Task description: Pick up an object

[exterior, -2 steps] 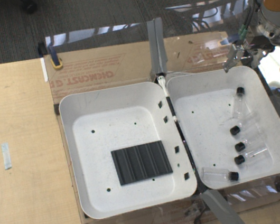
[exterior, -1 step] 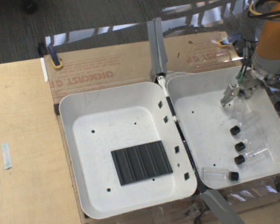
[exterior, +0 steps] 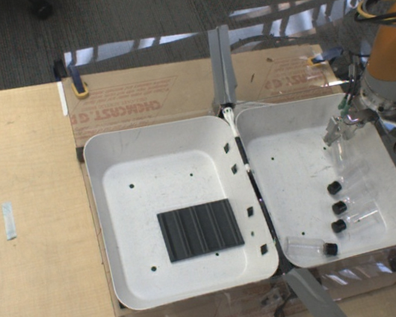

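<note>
1. Currently, the grey arm with its orange band (exterior: 392, 51) is reaching in from the right, and its gripper (exterior: 342, 124) is hanging over the far right part of the right bin (exterior: 284, 131); whether the jaws are wide or narrow cannot be told, as the tip is small and blurred, and nothing can be seen between them.
2. Lying in that right bin are several clear plastic vials with black caps: three are sitting in a loose column toward the near right, with caps at (exterior: 334, 188), (exterior: 339, 207) and (exterior: 338, 226), and a fourth vial (exterior: 312, 248) is lying on its side near the bin's near edge.
3. Resting flat in the left bin (exterior: 109, 169) is a dark ribbed pad (exterior: 200, 229), well apart from the gripper.
4. Judging by their look, the vials are light, stiff and smooth, so they are likely to roll or slip out of a loose pinch; the clear bodies are also hard to make out against the white floor.
5. Probably the safest hold is across a vial's round body close to the cap, squeezing square to its long axis, and taking the farthest vial of the column, since it is lying nearest the gripper.
</note>
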Tool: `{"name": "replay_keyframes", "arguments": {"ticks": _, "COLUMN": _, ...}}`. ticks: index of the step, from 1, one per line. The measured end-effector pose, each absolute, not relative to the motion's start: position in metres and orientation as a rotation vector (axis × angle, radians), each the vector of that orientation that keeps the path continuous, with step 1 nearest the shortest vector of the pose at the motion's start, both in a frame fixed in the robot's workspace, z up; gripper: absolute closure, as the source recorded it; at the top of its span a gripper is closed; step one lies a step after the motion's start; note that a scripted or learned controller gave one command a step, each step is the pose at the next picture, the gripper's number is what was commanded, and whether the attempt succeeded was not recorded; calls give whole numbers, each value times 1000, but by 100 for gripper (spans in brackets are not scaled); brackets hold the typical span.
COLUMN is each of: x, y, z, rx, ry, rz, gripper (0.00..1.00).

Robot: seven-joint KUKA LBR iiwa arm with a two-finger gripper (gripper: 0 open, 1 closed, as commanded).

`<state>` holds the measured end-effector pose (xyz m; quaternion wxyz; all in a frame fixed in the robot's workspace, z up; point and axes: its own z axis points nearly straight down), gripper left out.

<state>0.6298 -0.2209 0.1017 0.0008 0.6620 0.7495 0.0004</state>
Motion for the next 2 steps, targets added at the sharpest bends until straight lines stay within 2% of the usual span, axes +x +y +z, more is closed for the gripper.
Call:
{"name": "replay_keyframes", "arguments": {"ticks": 1, "x": 655, "y": -178, "z": 162, "rx": 2092, "ry": 2341, "rz": 0, "gripper": 100}}
{"name": "replay_keyframes", "arguments": {"ticks": 2, "x": 655, "y": -116, "z": 219, "rx": 2148, "ry": 2292, "rz": -1, "gripper": 100}}
